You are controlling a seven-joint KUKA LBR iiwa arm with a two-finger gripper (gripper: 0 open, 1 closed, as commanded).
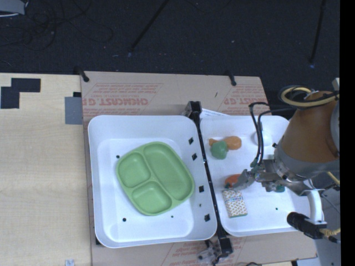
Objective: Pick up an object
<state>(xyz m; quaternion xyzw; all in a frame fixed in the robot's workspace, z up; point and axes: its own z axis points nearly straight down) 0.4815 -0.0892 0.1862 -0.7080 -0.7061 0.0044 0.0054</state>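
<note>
In the right bin, a small orange-red object lies near the left wall, about midway along it. The fingers sit just to its right, touching or nearly touching its right end; whether they are spread or closed cannot be told, and nothing is seen held between them. The object's long axis runs roughly left to right across the bin, tilted slightly, with its right end towards the fingers.

Just below it, near the bin's left wall and closer to the front edge, a small patterned packet lies flat, its long side running front to back. Towards the bin's back left corner, a green ball rests against an orange ball, the two touching, well apart from the orange-red object. The arm, with its orange band, covers the bin's right side, and black cables loop along it.

In the left bin, a green divided plate lies in the middle, set at a slant. Both bins stand on cardboard on the worktop.
</note>
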